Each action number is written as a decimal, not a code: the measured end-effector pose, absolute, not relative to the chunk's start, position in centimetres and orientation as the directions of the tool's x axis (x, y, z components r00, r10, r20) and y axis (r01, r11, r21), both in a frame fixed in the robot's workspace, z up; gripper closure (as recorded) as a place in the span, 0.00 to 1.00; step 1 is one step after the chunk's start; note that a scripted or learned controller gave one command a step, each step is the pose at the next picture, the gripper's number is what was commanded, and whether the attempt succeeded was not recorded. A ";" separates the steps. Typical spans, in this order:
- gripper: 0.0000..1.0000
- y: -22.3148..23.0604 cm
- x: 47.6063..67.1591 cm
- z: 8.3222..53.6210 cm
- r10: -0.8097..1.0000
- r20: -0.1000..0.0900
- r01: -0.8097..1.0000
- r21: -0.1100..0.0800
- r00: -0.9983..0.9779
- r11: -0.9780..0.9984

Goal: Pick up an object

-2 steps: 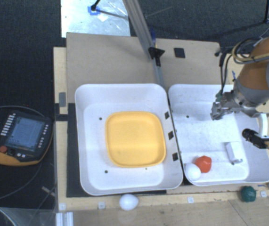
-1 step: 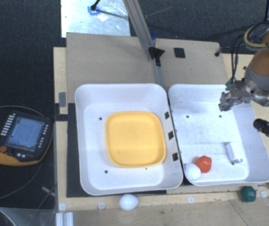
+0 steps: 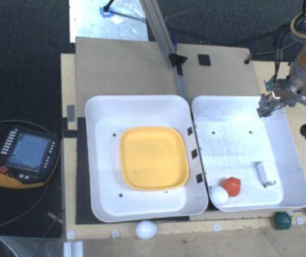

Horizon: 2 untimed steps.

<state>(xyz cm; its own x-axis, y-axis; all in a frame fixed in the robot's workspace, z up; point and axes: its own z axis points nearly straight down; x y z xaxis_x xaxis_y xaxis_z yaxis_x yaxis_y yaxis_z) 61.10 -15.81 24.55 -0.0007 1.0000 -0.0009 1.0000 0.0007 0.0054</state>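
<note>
In the right bin (image 3: 249, 122) a small red object (image 3: 231, 186) lies near the front left corner, touching a white ball (image 3: 219, 195). A small white-and-grey piece (image 3: 263, 174) lies to their right. A yellow square plate (image 3: 154, 157) lies in the left bin (image 3: 102, 143). My gripper (image 3: 265, 109) hangs over the right bin's far right corner, well away from the objects, with nothing seen between its fingers.
A white egg-shaped object (image 3: 146, 229) and a dark green ball (image 3: 282, 220) lie outside the bins at the bench's front edge. A teach pendant (image 3: 24, 158) sits on the floor at the left. A slanted metal pole (image 3: 161, 25) stands behind the bins.
</note>
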 end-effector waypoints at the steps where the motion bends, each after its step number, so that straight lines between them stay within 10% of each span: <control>1: 1.00 -11.2 63.2 23.5 1.000 0.001 1.000 0.001 -0.004 0.004; 2: 1.00 -6.2 65.6 23.3 1.000 0.001 1.000 0.001 -0.005 0.005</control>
<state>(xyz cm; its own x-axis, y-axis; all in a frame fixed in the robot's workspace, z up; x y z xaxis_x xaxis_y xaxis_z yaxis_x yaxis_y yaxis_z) 65.63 -6.23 23.32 -0.0049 1.0000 0.0011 1.0000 0.0049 0.0014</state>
